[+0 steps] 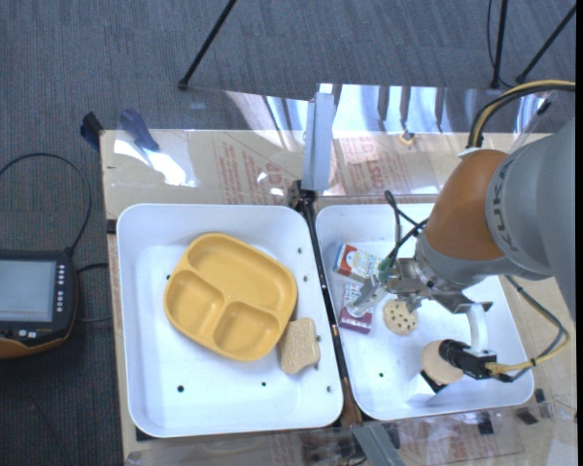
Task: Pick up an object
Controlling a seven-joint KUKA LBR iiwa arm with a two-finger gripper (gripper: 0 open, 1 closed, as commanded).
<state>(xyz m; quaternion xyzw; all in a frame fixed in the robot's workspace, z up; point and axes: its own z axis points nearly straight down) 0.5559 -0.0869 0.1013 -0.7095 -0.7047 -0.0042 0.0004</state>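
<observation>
Overhead, the grey arm point(525, 212) with its orange band reached in from the right and hung over the right bin point(369, 396), its bulk covering much of that bin's far half. The left bin point(141, 396) sat well off to the gripper's left, across the divider between the two. In it lay a yellow divided plate point(230, 295), tilted a little, with a tan slice of bread point(298, 346) touching the plate's near right corner.

The gripper point(377, 294) pointed left and down into the right bin, and its fingers looked spread a little, with nothing gripped between them that I could make out. Just beyond its tip, toward the divider, lay a small red and white carton point(352, 259), and directly under the tip a dark red packet point(356, 319) lay flat on the bin floor. A round cookie point(399, 317) with dark chips sat just to the right of the tip, beneath the wrist. Nearer the front wall, a tan roll of tape point(441, 362) stood beside a black fitting on a cable.
</observation>
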